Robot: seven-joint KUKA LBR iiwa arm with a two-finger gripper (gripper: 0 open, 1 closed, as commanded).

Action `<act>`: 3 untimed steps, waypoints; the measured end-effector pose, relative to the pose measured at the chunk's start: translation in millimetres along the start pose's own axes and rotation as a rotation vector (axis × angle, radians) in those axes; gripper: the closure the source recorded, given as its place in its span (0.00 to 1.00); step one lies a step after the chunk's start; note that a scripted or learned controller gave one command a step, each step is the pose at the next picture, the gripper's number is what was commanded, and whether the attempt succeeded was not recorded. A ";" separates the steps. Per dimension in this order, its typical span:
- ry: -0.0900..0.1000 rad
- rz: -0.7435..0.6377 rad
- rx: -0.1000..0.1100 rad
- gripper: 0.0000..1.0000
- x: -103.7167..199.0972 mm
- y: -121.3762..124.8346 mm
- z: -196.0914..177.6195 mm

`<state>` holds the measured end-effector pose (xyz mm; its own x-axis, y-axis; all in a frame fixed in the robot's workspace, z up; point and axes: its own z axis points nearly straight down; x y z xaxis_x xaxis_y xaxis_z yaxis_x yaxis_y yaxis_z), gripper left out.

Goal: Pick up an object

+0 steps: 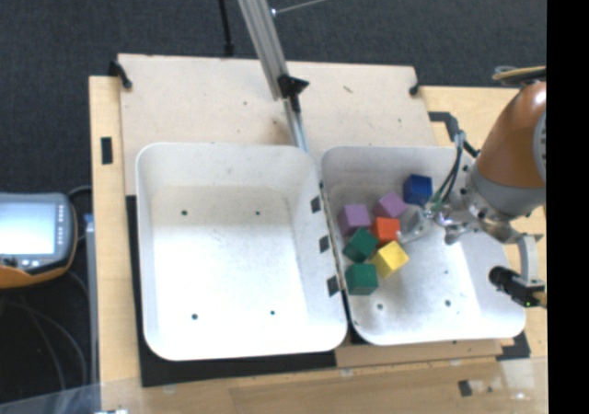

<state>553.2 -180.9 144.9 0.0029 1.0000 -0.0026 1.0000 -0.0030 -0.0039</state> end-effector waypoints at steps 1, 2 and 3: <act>0.000 -0.006 -0.007 0.00 -31.1 51.8 16.2; 0.001 -0.006 -0.007 0.00 -23.2 43.1 24.3; 0.001 -0.008 -0.008 0.00 -24.8 84.3 47.9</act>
